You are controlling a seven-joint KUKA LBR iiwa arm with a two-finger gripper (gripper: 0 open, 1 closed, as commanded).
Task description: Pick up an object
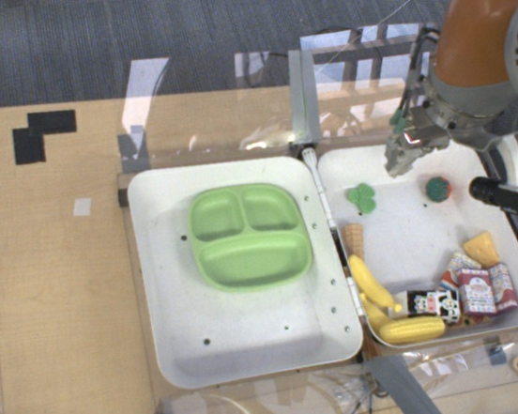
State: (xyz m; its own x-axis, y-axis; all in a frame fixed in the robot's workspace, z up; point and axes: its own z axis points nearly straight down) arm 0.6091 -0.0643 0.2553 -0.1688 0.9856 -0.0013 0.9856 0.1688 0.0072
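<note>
My gripper [403, 152] hangs over the far edge of the right bin [404, 229], under the arm's orange band. Nothing shows in its grasp. A small green broccoli piece [362, 197] lies just below and left of it. A dark green round item [438, 189] sits to its lower right. Along the bin's left wall lie a cone [352, 236] and a banana [368, 282]. At the near edge rest a corn cob [411, 330], a black-and-white carton [435, 302], a red carton [488, 292] and a tan wedge [480, 248].
The left bin [181, 335] holds a light green divided plate [248, 234]. A metal divider [330, 230] runs between the two bins. The arm's body fills the upper right, above the right bin's far corner.
</note>
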